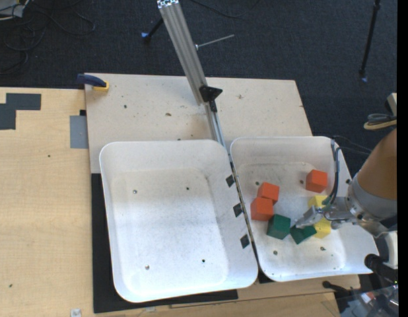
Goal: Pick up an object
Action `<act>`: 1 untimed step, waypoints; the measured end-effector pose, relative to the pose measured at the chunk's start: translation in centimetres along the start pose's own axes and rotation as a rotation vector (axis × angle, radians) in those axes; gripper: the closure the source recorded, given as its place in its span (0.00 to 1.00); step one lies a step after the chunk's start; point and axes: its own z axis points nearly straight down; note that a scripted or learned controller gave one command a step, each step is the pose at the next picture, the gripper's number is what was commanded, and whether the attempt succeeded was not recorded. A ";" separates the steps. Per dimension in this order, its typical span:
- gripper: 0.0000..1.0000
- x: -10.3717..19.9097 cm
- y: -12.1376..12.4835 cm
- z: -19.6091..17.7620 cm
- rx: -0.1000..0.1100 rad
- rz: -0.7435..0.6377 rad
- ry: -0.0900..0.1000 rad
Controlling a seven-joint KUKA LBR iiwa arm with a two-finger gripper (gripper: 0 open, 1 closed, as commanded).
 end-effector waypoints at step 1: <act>1.00 -0.2 0.1 -1.0 -0.003 0.010 -0.001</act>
